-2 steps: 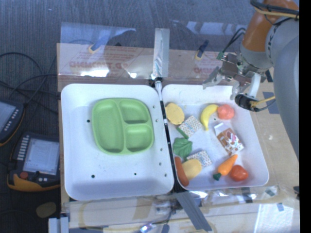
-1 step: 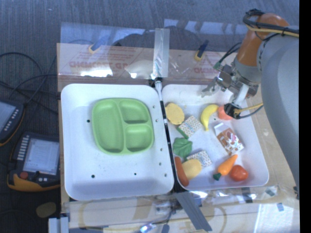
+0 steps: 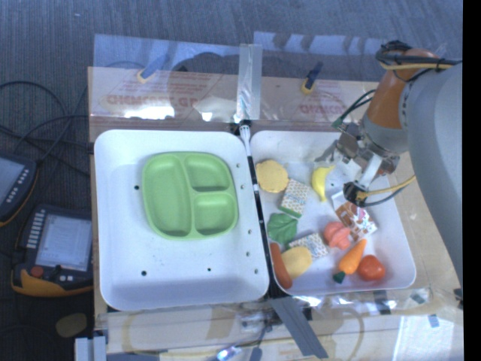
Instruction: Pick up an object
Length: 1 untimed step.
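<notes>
Approach step, nothing gripped yet

Gripper (image 3: 353,173) sits mid-right of frame over right bin (image 3: 402,273); can't tell grip state. Banana (image 3: 322,181) just left of it, other toy food below. Next, prob.: lower onto one item, close.

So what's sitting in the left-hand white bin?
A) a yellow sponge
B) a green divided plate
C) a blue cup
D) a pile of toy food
B: the left bin holds a green divided plate with three compartments, while the toy food, such as the carrot and the banana, lies in the right bin.
</notes>
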Each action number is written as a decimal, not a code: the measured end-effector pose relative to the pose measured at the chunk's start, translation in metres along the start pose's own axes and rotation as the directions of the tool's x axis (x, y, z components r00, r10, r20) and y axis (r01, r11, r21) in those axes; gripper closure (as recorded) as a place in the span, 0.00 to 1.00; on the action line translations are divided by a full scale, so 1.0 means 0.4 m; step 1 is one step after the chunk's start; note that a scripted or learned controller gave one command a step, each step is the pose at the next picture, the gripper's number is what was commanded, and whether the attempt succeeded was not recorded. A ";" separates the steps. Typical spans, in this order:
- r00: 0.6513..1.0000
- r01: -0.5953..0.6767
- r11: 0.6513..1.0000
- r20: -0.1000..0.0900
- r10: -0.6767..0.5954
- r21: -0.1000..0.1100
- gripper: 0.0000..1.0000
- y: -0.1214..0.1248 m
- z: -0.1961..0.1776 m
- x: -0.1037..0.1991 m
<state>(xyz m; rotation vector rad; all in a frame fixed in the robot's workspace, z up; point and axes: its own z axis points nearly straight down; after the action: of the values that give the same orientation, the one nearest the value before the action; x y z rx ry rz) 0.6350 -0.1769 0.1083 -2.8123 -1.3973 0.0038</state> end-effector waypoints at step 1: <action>0.979 -0.205 0.979 -0.009 0.205 -0.008 0.00 -0.032 0.049 -0.031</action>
<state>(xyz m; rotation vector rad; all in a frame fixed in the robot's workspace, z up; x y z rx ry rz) 0.6174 -0.1791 0.0888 -2.9461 -1.1013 -0.0136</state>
